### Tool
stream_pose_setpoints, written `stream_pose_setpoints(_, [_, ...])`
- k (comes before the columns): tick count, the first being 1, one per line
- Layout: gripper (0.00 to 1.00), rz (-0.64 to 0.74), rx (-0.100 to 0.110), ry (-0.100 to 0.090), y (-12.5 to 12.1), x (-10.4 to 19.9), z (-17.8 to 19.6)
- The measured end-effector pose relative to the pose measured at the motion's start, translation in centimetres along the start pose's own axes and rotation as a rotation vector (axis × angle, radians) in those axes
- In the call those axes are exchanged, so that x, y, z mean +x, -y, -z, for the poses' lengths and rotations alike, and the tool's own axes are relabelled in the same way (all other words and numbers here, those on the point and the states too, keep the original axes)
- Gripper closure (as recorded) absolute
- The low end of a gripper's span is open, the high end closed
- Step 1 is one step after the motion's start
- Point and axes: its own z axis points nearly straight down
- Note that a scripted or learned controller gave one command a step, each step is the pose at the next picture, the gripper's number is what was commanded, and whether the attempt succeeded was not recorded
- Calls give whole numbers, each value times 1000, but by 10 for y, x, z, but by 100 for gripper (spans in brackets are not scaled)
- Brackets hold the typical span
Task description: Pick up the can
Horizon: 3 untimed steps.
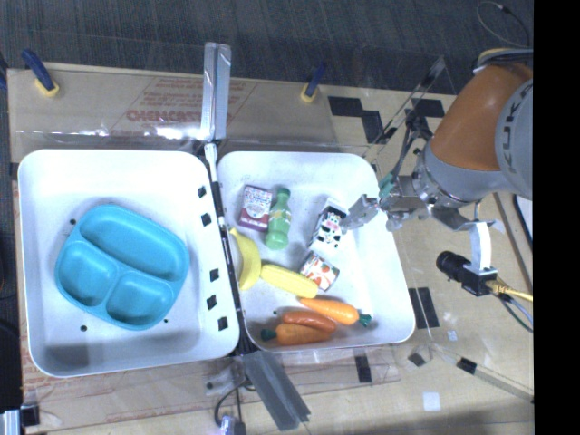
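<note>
Can not yet picked up.
Lying in right bin (381,234) centre: can (318,271), tilted, near-left of hand (361,212); hand hovering at bin's right edge, spread or pressed together impossible to tell.

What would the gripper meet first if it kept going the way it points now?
Probably the black-and-white carton: the gripper points left into the right bin, just beside it. Its height above the carton is unclear.

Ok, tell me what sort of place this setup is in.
Most likely a robotics lab test bench. Two white bins, one holding a blue divided tray and the other toy food and a small can, sit on a taped board, with a clamp at its edge and cables by the arm.
</note>
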Motion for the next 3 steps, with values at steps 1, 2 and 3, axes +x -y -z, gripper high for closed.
stream_pose_setpoints(1, [0,59,0,0,12,37,-134])
stream_pose_setpoints(2, [100,63,3,1,12,37,-124])
stream_pose_setpoints(3, [100,-272,-3,0,8,56,-15])
